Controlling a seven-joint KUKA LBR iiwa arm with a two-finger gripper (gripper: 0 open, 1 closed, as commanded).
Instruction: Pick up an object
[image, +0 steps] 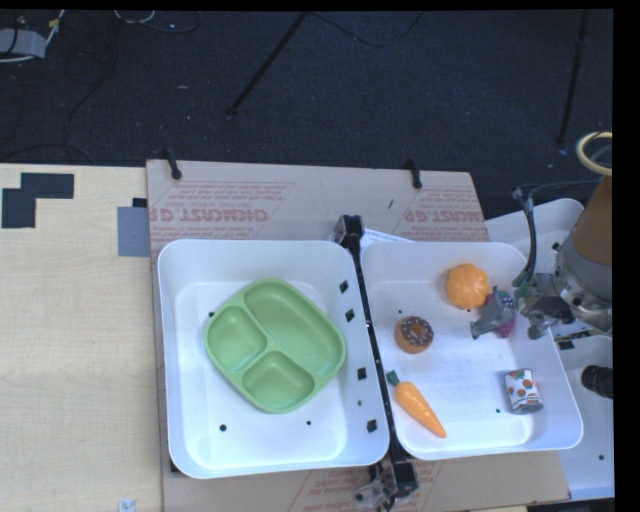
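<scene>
Take the right bin (560, 440) as your landmark. Left of it, the other bin (190, 440) holds a smooth green divided plate (275, 343). Inside the right bin, a glossy donut (413, 333) sits above a tapered carrot (420, 408) whose long axis runs diagonally. A round, matte orange (467, 285) lies just left of the gripper (497, 318); you cannot tell its finger state. A small printed can (522, 390) lies below.

The grey arm with its orange band (603, 225) is cut off by the right edge. The pincer (497, 318) shows as a small grey blur, its fingers indistinct. The label on the small printed can (522, 390) is unreadable.
</scene>
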